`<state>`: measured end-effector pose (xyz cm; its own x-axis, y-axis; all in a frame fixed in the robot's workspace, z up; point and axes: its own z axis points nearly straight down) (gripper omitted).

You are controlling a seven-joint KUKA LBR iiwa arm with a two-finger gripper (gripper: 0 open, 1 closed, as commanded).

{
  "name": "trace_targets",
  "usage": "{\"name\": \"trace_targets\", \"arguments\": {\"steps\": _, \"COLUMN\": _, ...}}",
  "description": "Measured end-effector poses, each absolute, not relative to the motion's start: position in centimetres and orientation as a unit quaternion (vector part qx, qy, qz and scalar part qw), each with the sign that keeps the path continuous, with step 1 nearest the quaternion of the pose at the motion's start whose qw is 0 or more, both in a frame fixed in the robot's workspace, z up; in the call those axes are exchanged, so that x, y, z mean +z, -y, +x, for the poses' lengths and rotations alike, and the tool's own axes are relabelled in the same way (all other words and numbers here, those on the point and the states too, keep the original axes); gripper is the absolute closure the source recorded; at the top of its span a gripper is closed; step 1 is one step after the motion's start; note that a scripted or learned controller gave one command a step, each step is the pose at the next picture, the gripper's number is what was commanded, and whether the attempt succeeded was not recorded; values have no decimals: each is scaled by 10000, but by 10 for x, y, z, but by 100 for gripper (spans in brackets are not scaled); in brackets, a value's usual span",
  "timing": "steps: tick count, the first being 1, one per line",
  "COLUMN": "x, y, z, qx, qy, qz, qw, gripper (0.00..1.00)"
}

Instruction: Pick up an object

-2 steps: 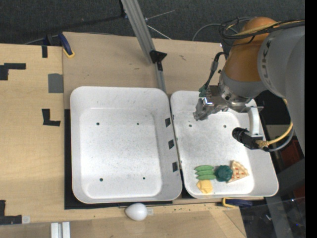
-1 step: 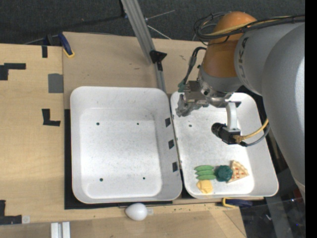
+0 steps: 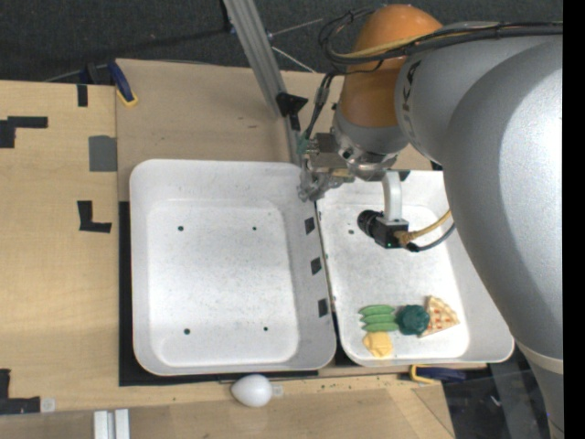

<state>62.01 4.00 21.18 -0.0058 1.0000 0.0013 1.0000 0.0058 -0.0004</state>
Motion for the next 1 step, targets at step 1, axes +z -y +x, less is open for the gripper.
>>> {"name": "trace_targets", "arguments": {"steps": 1, "x": 229, "y": -84, "z": 645, "qx": -12, "qy": 7093, "qz": -7049, "qw": 3, "gripper": 100}}
